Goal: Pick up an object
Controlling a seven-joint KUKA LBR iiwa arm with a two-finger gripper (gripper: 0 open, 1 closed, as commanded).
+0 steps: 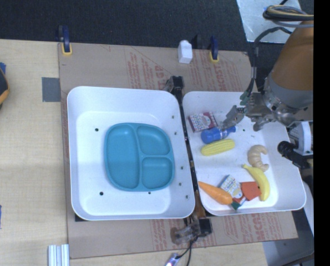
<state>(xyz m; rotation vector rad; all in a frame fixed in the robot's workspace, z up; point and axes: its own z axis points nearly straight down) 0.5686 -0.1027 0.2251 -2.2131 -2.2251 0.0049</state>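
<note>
Left to right across the desk [26,165]: the left bin [76,148] is holding a blue divided plate [139,156], lying flat near its middle and carrying nothing. The right bin [289,198] is holding the loose objects: a small red-and-white packet [201,121] at the upper left, a blue object [214,134] just below it, a yellow corn cob [218,147] just beneath that, an orange carrot [214,193] near the front wall, a small box [229,184] and a red block [250,190] beside the carrot, a banana [259,180] lying at a slant, and a pale croissant [258,155] just above the banana. The gripper [230,125], reaching in from the right, is hanging low over the upper left of this bin, its tip right at the blue object; whether the fingers are spread or pressed together cannot be told from this view, and no object is seen between them. Judged from this layout, the task is standing at the approach or grasp step: every object is lying in the bin, so nothing is yet lifted, and closing on one object and raising it clear is what is left.
</note>
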